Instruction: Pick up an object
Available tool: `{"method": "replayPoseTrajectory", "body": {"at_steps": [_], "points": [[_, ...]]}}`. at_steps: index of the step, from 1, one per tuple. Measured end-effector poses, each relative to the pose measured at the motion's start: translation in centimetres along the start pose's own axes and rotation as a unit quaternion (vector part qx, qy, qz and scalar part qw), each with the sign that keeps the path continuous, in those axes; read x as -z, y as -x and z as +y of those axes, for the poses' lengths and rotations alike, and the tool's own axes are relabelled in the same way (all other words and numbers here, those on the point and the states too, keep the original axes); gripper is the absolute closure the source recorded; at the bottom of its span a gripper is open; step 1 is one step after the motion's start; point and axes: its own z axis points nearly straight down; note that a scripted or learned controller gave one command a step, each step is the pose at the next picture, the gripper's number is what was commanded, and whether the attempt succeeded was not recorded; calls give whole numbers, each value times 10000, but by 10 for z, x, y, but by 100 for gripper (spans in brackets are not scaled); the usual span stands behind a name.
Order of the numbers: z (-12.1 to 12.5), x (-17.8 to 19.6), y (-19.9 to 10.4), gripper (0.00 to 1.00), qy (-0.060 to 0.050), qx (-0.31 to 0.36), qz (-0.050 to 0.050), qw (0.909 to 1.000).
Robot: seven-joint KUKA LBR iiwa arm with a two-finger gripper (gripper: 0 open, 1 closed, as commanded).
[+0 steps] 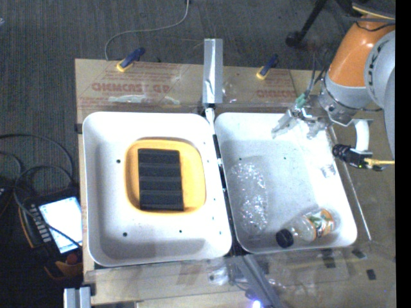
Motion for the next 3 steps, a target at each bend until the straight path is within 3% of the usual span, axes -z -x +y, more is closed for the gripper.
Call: {"method": "replayPoseTrajectory", "body": {"at_steps": [1,2,3], "points": [[-55,24,46,0,3,104,-17,9999],[-122,22,51,0,1,220,-9,9998],[-147,-86,43,0,53,159,34,9999]]}}
